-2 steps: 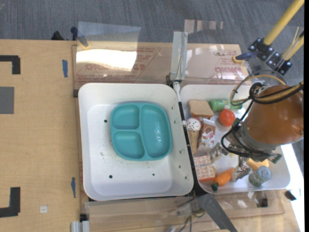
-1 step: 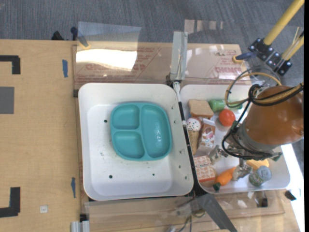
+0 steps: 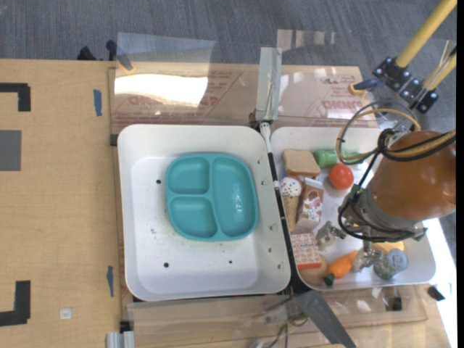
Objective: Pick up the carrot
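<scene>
The carrot (image 3: 341,266), small and orange with a green end, lies near the front edge of the right bin (image 3: 428,270). The arm reaches in from the right, its orange band (image 3: 419,178) hanging over the right half of that bin. My gripper (image 3: 367,256) points down just right of the carrot's thick end, very close to it. Cables and the wrist hide much of it, and I cannot make out whether it touches the carrot.
The right bin is crowded: a brown bread block (image 3: 301,163), a green item (image 3: 326,156), a red tomato (image 3: 341,176), a small carton (image 3: 312,206), a red-and-white box (image 3: 305,250) just left of the carrot, a grey-green object (image 3: 391,264). The left bin (image 3: 138,216) holds a teal divided plate (image 3: 212,196).
</scene>
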